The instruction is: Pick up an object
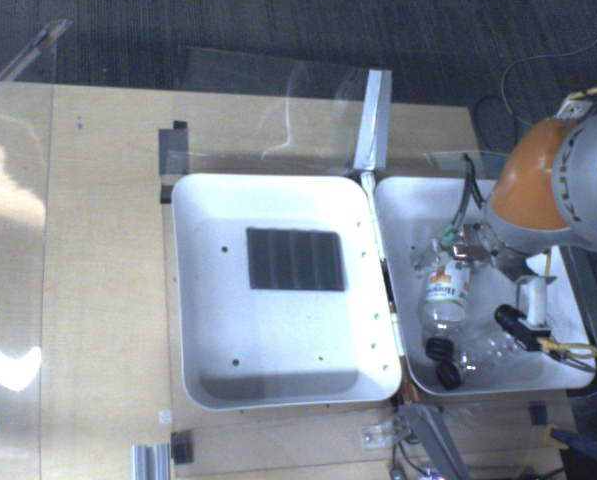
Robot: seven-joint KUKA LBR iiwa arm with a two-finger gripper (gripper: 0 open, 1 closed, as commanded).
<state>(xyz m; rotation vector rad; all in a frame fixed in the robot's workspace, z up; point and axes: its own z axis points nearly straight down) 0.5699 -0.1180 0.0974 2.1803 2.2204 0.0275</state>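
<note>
Where the arm reaches, the tool touches a bottle.

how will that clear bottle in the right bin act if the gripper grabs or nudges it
The clear bottle looks like see-through plastic, so it is probably light and slick. It appears to lie on its side in the right bin, so a nudge may roll it.

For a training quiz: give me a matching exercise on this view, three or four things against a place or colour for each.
Things:
1. dark ribbed patch
2. clear bottle
3. orange band
4. black object

Descriptions:
A. near the right bin's front edge
B. on the arm, above the wrist
C. floor of the left bin
D. middle of the right bin, below the arm

Pairs: 1-C, 2-D, 3-B, 4-A
</note>
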